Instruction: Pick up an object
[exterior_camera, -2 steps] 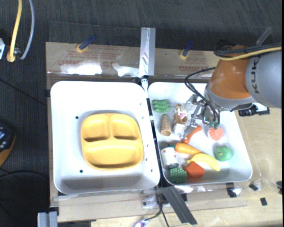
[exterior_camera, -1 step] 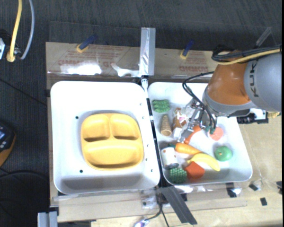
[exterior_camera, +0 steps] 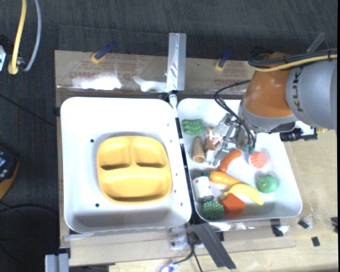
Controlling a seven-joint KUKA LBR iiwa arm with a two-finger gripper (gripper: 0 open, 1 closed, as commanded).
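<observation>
Many small toy foods crowd the right bin, and that crowding is where we see the trouble. Our gripper sits low among them, near the upper middle of that bin, just beside the ice-cream cone and just above the upper carrot. We cannot tell how its claw stands; wrist and cables mask it, and nothing shows as held.

Any of these pieces could serve as the object to pick up: the lower carrot, the banana, the green apple, the pink piece or the green block near the top.

We judge the main risks to be closing on two neighbours at once, or nudging a rounded piece so it slips sideways out of reach. The carrots and banana touch or overlap, so lifting one may drag another.

On writing, we read partial letters "KU" on the arm. The yellow tray in the left bin carries no legible marking.
</observation>
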